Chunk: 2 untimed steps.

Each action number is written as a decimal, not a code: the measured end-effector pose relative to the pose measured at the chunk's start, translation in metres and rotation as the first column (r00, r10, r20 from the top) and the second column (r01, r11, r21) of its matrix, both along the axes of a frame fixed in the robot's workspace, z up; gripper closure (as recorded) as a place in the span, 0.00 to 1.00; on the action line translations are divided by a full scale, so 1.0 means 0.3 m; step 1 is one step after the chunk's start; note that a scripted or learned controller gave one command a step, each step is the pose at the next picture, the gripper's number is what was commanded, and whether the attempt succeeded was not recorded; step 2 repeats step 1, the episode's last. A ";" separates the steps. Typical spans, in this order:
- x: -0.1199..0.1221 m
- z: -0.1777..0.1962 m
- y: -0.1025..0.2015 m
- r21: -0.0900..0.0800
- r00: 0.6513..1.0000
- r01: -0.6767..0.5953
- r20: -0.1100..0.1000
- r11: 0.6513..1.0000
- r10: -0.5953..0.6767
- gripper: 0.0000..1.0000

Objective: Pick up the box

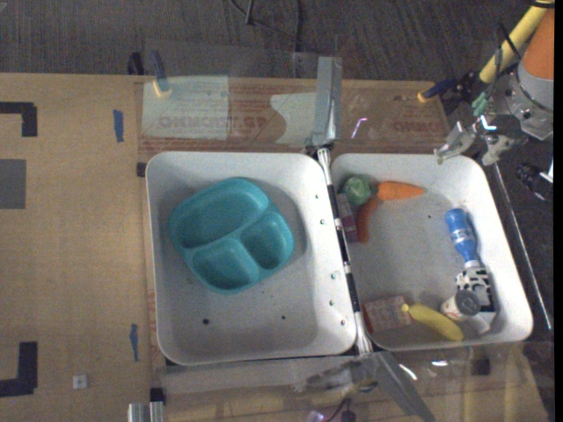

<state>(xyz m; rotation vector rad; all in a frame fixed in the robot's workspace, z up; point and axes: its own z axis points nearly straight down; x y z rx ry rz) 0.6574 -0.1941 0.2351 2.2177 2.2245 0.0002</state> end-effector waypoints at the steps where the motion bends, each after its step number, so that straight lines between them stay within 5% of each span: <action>1: -0.085 -0.467 0.207 0.000 0.974 0.227 0.003 0.974 -0.227 0.00; 2: -0.085 -0.467 0.207 0.000 0.974 0.227 0.003 0.974 -0.227 0.00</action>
